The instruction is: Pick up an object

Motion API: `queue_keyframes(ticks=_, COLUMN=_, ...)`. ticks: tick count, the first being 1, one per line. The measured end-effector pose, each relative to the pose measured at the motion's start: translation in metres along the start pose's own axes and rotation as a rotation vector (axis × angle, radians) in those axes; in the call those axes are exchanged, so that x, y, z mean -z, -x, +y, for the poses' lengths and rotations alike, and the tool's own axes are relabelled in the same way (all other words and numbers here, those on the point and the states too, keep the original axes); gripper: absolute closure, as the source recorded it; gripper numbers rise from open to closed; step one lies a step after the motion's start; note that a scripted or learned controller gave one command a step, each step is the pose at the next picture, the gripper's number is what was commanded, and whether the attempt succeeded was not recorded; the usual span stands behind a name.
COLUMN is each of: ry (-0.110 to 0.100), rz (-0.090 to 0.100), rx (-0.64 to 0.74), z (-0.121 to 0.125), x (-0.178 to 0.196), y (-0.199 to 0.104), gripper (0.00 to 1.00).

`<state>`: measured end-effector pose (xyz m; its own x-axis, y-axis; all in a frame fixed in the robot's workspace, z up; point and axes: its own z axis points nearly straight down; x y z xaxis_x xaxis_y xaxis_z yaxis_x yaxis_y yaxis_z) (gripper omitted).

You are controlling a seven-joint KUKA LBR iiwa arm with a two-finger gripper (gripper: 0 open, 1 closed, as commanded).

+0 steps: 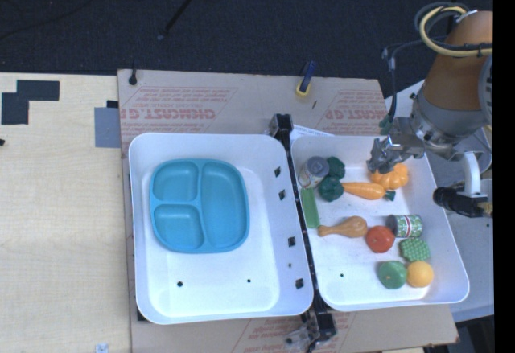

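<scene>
White bins (145, 182) sit side by side; the right bin (451, 279) holds toy food. Over its far corner the gripper (388, 155) hovers by a yellow-orange pepper (393, 177) — light, slick plastic (best pinched across its middle), claw state indiscernible.

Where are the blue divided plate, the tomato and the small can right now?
Blue divided plate (199, 206): camera view, left bin, on the ridge between its compartments.
Tomato (380, 240): camera view, right bin, middle of its red top.
Small can (405, 225): camera view, right bin, on its label, lying on its side.
</scene>
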<state>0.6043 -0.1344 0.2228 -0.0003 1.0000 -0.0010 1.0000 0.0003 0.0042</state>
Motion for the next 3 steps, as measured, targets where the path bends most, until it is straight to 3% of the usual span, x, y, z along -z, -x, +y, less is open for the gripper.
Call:
queue_keyframes(ticks=1, ry=-0.006, rz=0.002, rx=0.001, z=0.000, x=0.005, y=0.001, gripper=1.00)
queue_keyframes(ticks=3, ry=-0.011, rz=0.004, rx=0.004, z=-0.049, x=-0.012, y=-0.100, gripper=1.00)
